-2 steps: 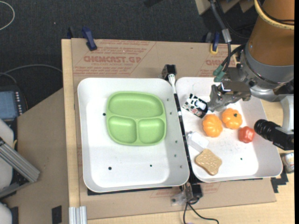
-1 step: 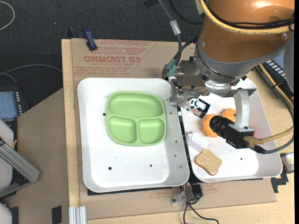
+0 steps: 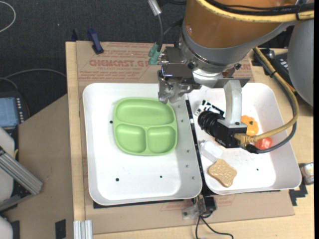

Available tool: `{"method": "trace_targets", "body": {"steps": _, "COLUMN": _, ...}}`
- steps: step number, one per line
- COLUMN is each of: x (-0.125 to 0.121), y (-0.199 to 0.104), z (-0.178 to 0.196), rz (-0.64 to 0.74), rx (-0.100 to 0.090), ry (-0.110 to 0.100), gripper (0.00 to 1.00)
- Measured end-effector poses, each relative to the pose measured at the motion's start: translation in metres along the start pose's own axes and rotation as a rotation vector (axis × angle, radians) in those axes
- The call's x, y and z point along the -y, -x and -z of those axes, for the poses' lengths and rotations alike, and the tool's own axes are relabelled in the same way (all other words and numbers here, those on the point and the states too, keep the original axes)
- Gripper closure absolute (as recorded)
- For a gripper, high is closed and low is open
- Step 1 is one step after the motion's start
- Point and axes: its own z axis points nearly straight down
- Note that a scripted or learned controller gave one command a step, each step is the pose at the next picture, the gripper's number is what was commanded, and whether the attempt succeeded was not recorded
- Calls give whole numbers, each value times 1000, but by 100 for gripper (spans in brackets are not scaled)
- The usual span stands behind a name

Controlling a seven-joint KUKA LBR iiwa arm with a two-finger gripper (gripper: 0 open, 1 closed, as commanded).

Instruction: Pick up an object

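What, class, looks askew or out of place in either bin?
Nothing stands out. The green divided plate lies flat in the left bin; the toast-shaped piece lies flat in the right bin.

One fixed camera above the bench [image 3: 79, 133], looking down at a slant. Close enough that both white bins [image 3: 94, 148] fit; arm [image 3: 234, 19] enters from right.

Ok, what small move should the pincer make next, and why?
Probably ease straight down a little. The pincer appears at the upper right rim of the green divided plate in the left bin, so that rim looks like the nearest edge to grasp.
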Motion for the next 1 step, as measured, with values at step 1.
{"method": "trace_targets", "body": {"steps": 1, "x": 0, "y": 3, "z": 8, "rz": -5, "rx": 3, "ry": -3, "gripper": 100}}
